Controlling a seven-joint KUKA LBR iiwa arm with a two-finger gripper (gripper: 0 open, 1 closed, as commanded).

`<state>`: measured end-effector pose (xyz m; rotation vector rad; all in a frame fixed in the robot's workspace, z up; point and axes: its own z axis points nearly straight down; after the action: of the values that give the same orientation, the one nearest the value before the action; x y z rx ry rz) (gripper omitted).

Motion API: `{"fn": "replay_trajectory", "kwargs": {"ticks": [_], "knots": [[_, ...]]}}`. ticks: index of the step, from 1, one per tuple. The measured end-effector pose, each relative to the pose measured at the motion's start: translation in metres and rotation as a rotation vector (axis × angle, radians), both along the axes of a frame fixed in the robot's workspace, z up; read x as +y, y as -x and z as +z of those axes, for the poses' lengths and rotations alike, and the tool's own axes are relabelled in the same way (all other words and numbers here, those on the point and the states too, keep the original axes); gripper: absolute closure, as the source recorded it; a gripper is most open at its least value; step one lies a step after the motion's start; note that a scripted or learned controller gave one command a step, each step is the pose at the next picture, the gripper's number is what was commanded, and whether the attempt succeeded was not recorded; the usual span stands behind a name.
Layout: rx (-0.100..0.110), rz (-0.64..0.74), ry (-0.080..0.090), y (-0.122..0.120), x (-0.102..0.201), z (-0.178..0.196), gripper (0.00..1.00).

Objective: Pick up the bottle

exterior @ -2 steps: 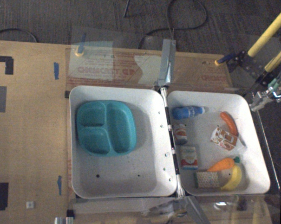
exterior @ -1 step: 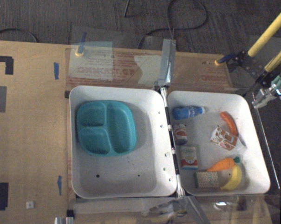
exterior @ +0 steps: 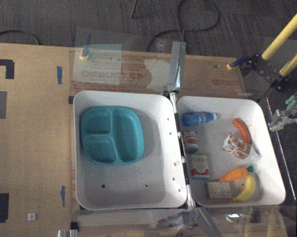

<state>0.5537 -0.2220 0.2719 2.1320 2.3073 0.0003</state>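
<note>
**A:** Where is the bottle?

**B:** The blue bottle [exterior: 198,117] lies on its side in the right bin [exterior: 271,140], at that bin's upper left corner, its white cap pointing right. It sits just beside the divider between the two bins.

**A:** What crowds it?

**B:** Directly below it, along the same left wall, a small can [exterior: 190,141] with a red and white label, then a small red and white carton [exterior: 200,166] lower down. Both are near the bottle but apart from it. To the right, an orange-red sausage-shaped toy [exterior: 242,129] lies at a slant, with a crumpled red and white packet [exterior: 236,146] just under it. At the lower right of that bin, a toy carrot [exterior: 236,174], a banana [exterior: 247,188] and a speckled sponge-like block [exterior: 218,189] are bunched together, touching.

**A:** And the left bin?

**B:** The left bin [exterior: 86,186] holds a teal divided plate [exterior: 112,134] in its upper left part.

**A:** The claw?

**B:** At the right edge of the frame, mid-height, a pale metal piece [exterior: 284,118] sits outside the right bin; I cannot tell whether it is the claw or how it stands. Nothing lies over the bottle.
</note>
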Motion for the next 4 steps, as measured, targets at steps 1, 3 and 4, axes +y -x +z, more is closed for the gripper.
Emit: {"fn": "replay_trajectory", "kwargs": {"ticks": [1,3,4], "knots": [[-0.001,0.257,0.0,0.074,-0.002,0.026,1.0],[-0.011,0.246,0.007,0.073,-0.008,0.048,1.0],[-0.002,-0.198,0.002,0.074,-0.002,0.037,1.0]]}}
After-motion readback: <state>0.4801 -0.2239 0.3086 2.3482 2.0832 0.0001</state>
